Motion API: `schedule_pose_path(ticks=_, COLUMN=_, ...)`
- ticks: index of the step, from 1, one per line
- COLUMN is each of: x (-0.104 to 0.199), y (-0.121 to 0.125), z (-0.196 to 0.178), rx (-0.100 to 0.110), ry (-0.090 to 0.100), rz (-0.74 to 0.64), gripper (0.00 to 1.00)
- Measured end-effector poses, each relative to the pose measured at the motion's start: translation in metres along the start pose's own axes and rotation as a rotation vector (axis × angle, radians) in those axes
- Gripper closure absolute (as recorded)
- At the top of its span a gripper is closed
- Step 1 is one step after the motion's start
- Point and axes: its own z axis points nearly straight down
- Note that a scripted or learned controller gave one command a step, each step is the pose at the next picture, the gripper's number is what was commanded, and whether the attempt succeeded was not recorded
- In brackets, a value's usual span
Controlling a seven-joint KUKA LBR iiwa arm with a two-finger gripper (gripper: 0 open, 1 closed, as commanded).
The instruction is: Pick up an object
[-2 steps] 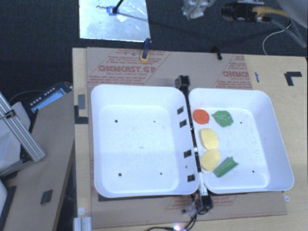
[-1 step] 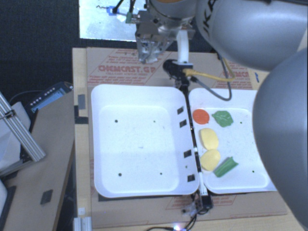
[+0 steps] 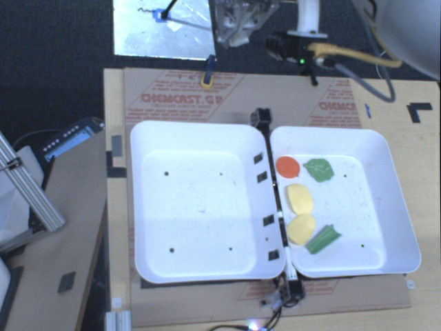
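Observation:
Several small objects lie in the left part of the right bin [image 3: 386, 185]. An orange-red disc [image 3: 287, 166] sits beside a green leafy piece [image 3: 319, 169]. Below them lie a pale yellow oval piece [image 3: 300, 198] and a second yellow piece [image 3: 301, 229], which touches a slim green piece [image 3: 322, 239]. My gripper [image 3: 236, 27] hangs high at the top of the view, beyond the far rims of both bins and well apart from every object. Nothing shows in its grasp.
The left bin [image 3: 200, 198] is bare white, joined to the right bin by a black hinged divider [image 3: 270, 185]. Both rest on a brown board [image 3: 186, 98]. A cable and black camera body [image 3: 296, 47] hang near the arm. A metal frame [image 3: 27, 192] stands at the left.

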Motion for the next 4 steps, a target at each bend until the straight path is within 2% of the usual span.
schedule_pose_path(ticks=1, x=-0.034, y=0.059, z=0.012, rx=0.013, ry=-0.007, rz=0.01, gripper=1.0)
schedule_pose_path(ticks=2, x=0.018, y=0.051, z=0.272, rx=0.026, ry=-0.009, rz=0.002, gripper=1.0)
schedule_pose_path(ticks=3, x=0.019, y=-0.008, z=0.021, rx=-0.003, ry=0.002, rz=0.001, gripper=1.0)
schedule_pose_path(ticks=4, x=0.017, y=0.059, z=0.01, rx=0.007, ry=-0.005, rz=0.007, gripper=1.0)
